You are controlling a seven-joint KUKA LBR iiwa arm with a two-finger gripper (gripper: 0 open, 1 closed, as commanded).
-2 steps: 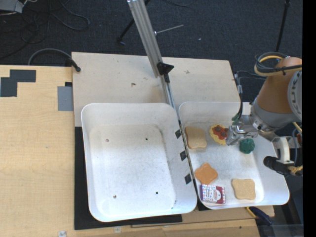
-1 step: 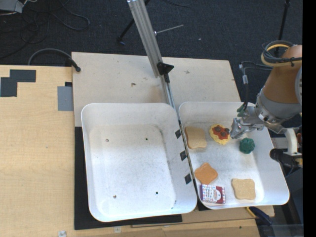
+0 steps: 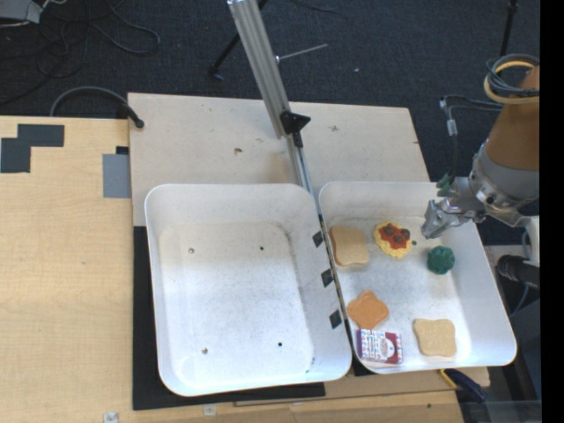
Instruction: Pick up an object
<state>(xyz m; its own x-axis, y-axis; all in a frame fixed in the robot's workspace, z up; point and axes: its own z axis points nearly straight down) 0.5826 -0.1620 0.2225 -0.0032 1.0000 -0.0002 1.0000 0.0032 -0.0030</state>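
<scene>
Dark carpet strewn with black cables frames a pale bench (image 3: 352,139), seen from the fixed overhead camera, with a light wooden tabletop (image 3: 62,263) butting against it on the left. Two shallow white plastic bins sit side by side on the bench; the left bin (image 3: 229,289) shows bare, speckled floor, and a ribbed silver aluminium rail (image 3: 264,69) slants down from the top of the view toward the seam between them.

My grey arm with its orange band (image 3: 515,139) reaches in from the right, and my metal two-finger gripper (image 3: 438,220) hangs over the upper right part of the right bin (image 3: 493,324). Whether its fingers are spread or pressed together I cannot tell from this angle; nothing is visibly caught between them.

Six small items lie in that bin. A tan toast-shaped slice (image 3: 350,246) rests near the dividing edge, and just beside it to the right is a round yellow toy pizza with red topping (image 3: 393,239), close to my fingertips. A dark green bushy lump (image 3: 441,259) lies just below the gripper, apart from it. Lower down sit an orange rounded piece (image 3: 367,309), a small red-and-white printed packet (image 3: 381,346) near the front rim, and a second tan bread-like slice (image 3: 435,337) toward the front right corner.
</scene>
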